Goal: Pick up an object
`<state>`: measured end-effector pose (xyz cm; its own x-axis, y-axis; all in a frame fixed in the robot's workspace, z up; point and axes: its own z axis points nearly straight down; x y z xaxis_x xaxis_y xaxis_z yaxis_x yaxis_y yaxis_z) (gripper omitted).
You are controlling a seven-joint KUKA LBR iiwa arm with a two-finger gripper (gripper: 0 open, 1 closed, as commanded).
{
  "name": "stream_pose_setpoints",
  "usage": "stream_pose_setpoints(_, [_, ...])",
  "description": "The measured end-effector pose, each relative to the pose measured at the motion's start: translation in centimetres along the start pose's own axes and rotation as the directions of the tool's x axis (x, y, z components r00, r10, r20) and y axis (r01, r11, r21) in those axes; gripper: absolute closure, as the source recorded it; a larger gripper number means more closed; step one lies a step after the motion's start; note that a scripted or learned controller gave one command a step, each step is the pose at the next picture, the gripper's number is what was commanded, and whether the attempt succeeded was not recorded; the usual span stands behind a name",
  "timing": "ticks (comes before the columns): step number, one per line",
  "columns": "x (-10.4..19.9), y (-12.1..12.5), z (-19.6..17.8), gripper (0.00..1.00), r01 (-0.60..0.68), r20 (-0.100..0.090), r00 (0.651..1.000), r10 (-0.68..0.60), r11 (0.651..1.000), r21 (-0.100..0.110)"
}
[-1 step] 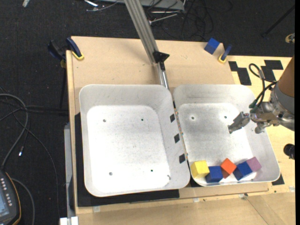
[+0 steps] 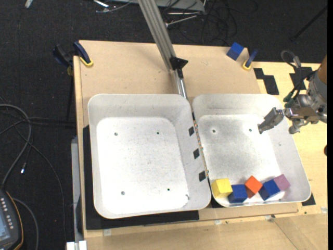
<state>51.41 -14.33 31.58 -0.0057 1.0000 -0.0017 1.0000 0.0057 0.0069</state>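
Note:
Several small cubes lie in a row along the near edge of the right bin (image 2: pixel 244 100): a yellow cube (image 2: pixel 222 186), a blue cube (image 2: pixel 238 192), an orange cube (image 2: pixel 253 185), a second blue cube (image 2: pixel 269 189) and a purple cube (image 2: pixel 281 182). My gripper (image 2: pixel 282 124) hangs over the bin's right side, well behind the cubes and apart from them. It is open, its fingers (image 2: pixel 270 121) spread wide with nothing between them.
The left bin (image 2: pixel 99 139) sits beside the right one. Another blue cube (image 2: pixel 235 50) rests on the bench at the back right, next to a clamp (image 2: pixel 248 59). A slanted metal pole (image 2: pixel 158 27) reaches down to the bins' shared back corner.

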Motion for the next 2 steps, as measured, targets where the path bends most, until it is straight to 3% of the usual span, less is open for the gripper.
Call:
stream_pose_setpoints(1, [0.8, 3.9, 10.2, 0.00, -0.001, -0.003, 1.000, 0.001, 1.000, 0.013])
stream_pose_setpoints(2, [0.0, 2.5, 11.1, 0.00, -0.007, -0.002, 1.000, 0.007, 1.000, 0.010])
